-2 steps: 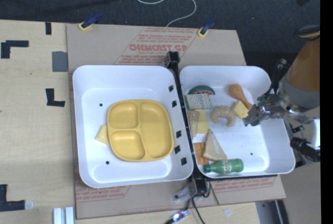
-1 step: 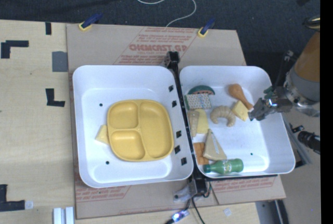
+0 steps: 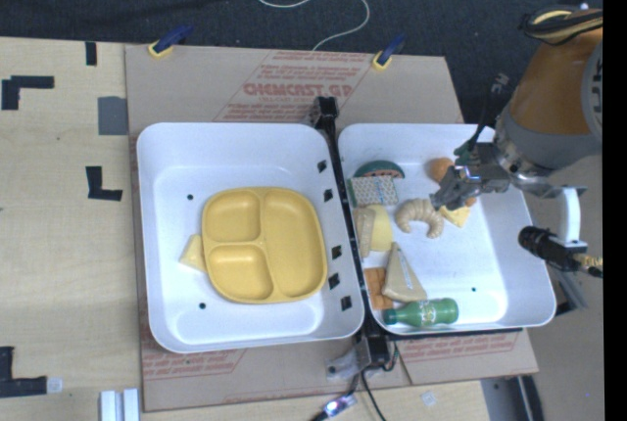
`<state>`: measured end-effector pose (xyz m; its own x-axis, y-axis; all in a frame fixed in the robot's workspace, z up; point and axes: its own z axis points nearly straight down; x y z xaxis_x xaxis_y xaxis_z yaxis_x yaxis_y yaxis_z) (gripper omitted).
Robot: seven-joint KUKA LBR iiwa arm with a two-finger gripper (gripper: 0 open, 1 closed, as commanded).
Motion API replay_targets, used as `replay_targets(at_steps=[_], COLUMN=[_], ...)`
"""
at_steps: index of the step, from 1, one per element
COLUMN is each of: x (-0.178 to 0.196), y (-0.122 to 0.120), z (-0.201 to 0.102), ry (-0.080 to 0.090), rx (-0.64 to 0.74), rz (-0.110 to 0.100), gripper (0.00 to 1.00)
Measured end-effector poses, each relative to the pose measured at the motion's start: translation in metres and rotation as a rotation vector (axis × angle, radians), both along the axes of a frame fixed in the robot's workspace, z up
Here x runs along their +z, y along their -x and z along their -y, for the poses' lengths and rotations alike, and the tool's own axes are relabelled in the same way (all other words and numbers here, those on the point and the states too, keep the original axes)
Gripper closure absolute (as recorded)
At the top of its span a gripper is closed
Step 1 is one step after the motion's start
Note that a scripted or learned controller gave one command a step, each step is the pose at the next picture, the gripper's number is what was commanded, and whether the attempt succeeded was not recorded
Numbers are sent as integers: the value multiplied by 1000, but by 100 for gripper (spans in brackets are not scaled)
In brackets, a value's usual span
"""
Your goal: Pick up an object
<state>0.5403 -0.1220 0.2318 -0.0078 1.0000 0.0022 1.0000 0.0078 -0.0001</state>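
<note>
Hovering over the right bin (image 3: 509, 306), the tool (image 3: 458, 186) is sitting just beside a tan croissant (image 3: 421, 213). Whether it is clamping anything, I cannot tell. A yellow tray (image 3: 265, 244) is lying in the left bin (image 3: 162, 155).

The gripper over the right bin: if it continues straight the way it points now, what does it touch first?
Probably the croissant, which lies just left of and below the gripper. Depth is unclear from one slanted view.
</note>
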Motion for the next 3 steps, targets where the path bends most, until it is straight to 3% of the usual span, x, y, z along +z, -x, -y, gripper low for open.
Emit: replay_targets(at_steps=[2, 3], x=[-18, 3], y=[-38, -37], z=[-101, -101], ry=[1, 2], rx=[-1, -6], rz=[-1, 0], gripper=[100, 100])
